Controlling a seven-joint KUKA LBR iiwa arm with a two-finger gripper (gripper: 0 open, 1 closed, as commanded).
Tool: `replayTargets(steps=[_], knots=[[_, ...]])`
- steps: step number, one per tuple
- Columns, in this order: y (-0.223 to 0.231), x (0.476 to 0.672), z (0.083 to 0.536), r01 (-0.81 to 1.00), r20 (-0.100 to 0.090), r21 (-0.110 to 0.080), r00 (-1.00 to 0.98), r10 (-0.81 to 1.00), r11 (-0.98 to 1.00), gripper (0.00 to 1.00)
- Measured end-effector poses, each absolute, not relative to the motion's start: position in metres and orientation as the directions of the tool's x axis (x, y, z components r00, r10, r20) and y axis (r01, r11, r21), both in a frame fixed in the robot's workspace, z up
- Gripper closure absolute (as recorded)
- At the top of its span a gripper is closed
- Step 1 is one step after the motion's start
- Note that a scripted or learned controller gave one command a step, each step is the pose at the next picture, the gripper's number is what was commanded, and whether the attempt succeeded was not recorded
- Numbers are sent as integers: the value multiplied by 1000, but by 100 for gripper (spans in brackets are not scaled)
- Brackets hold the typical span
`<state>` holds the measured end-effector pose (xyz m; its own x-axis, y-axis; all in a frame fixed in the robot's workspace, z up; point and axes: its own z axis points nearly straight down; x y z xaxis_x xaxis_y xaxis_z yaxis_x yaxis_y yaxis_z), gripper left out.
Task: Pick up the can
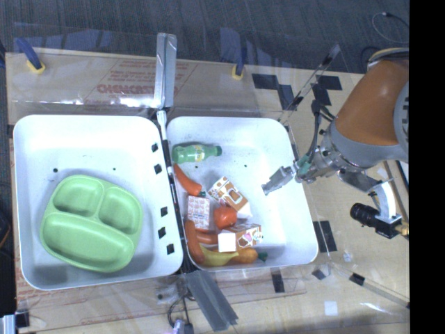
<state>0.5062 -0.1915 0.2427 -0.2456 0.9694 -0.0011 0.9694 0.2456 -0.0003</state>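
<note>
the wide tan table (83,82) carries two shallow white plastic bins side by side, so everything sits in easy reach of the grey arm with its orange band (372,106) coming in at the right of the frame. the left white bin (42,134) holds just one thing, a pale green divided plate (92,223) lying flat at its lower left, probably a place to sort things onto.

the right white bin (278,134) has the clutter, heaped along its left wall and down toward the bottom edge, which leaves the bin's right half bare for the arm to come in. near the top of that heap lies a green bottle with a yellow cap (196,153), on its side. below it, an orange carrot-shaped toy (186,179), small red-and-white cartons (229,193), a red piece, a yellow banana shape (221,259).

the can? nothing in that pile reads clearly as a can from here; it may be buried or too small to make out.

the gripper (272,184) hangs over the bare right side of that bin, angled toward the pile, nothing between its fingers; open or closed, cannot tell.
</note>
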Motion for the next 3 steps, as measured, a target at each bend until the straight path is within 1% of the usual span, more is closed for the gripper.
replayTargets(steps=[1, 2, 3], knots=[[-192, 506, 243, 969, -1, 0, -245, 969, 245, 0], [-178, 488, 108, 887, -6, 10, -462, 887, 462, 0], [-172, 491, 153, 997, 0, -1, -77, 997, 77, 0]])
